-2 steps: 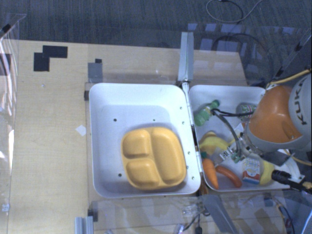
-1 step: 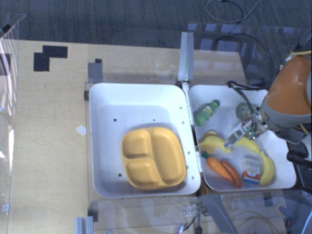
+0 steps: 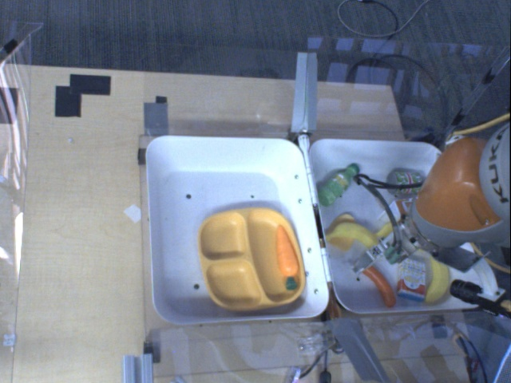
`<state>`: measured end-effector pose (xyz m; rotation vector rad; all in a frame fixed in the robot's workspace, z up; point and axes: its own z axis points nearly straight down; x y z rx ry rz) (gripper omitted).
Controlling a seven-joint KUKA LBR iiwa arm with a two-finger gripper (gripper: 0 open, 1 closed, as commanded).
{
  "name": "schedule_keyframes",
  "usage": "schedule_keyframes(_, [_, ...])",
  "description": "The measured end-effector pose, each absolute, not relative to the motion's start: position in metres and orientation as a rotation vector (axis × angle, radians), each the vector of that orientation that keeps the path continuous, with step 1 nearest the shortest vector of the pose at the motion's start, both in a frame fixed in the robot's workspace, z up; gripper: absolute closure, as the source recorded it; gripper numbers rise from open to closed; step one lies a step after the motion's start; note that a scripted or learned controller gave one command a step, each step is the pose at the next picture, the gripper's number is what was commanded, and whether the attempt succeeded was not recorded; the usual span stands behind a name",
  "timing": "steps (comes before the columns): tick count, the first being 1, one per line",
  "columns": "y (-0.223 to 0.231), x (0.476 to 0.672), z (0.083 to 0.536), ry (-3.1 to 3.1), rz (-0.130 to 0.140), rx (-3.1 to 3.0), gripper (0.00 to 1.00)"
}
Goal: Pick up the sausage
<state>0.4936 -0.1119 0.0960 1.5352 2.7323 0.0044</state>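
Two white bins side by side on a wooden counter (image 3: 80, 238), seen from above at a slant. Left bin (image 3: 172, 174), centre of frame: yellow tray (image 3: 231, 254) with three compartments; carrot (image 3: 287, 250) lying lengthwise in the right-hand compartment, green end toward the lower edge. Right bin (image 3: 323, 162), right of frame: green bottle (image 3: 336, 183) at upper left, banana (image 3: 351, 234) below it, can (image 3: 406, 179) at upper right, partly behind cables. Sausage (image 3: 381, 285), orange-red, near the bin's lower edge, lying slantwise, just left of a yellow-and-white carton (image 3: 415, 280). Arm (image 3: 467, 190) entering from the right, grey with orange band. Tool (image 3: 382, 254) low over the bin's middle, just above the sausage and right of the banana; spread or pressed together: cannot tell, tips blurred among cables. Nothing seen pinched.
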Motion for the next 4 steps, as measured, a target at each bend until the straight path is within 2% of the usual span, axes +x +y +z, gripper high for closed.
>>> schedule_keyframes(1, [-0.140,0.538,0.090,2.673,0.010,1.631,0.00])
schedule_keyframes(2, [-0.096,0.491,0.091,2.719,0.009,1.548,0.00])
schedule_keyframes(3, [-0.050,0.507,0.186,2.891,0.005,1.207,0.00])
schedule_keyframes(4, [-0.105,0.492,0.090,2.981,0.004,0.944,0.00])
